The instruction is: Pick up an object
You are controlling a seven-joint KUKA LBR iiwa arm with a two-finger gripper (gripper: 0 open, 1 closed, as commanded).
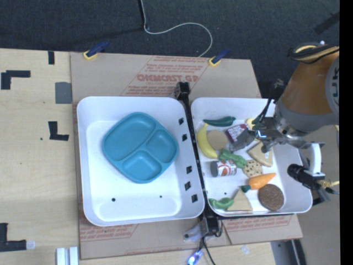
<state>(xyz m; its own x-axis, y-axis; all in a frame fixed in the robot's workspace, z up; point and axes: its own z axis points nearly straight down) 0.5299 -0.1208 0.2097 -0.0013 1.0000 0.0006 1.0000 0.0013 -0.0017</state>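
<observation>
The right bin (pixel 287 106) holds several toy foods: a yellow banana (pixel 205 142), a green pepper (pixel 219 121), a small can (pixel 223 169), an orange carrot (pixel 260 180), a round brown cookie (pixel 271 196), a sandwich wedge (pixel 241 203) and a tan bread slice (pixel 262 158). My gripper (pixel 256 141) hangs over the middle of this bin, just above the bread slice and beside a small dark packet (pixel 237 131). Its fingers (pixel 241 143) stand spread apart, open, with nothing seen between them.
The left bin (pixel 94 203) holds a blue divided plate (pixel 140 147). A black divider (pixel 190 148) runs between the bins. The arm's orange band (pixel 309 87) looms over the right bin's far right side. A white cable (pixel 176 29) lies behind the bins.
</observation>
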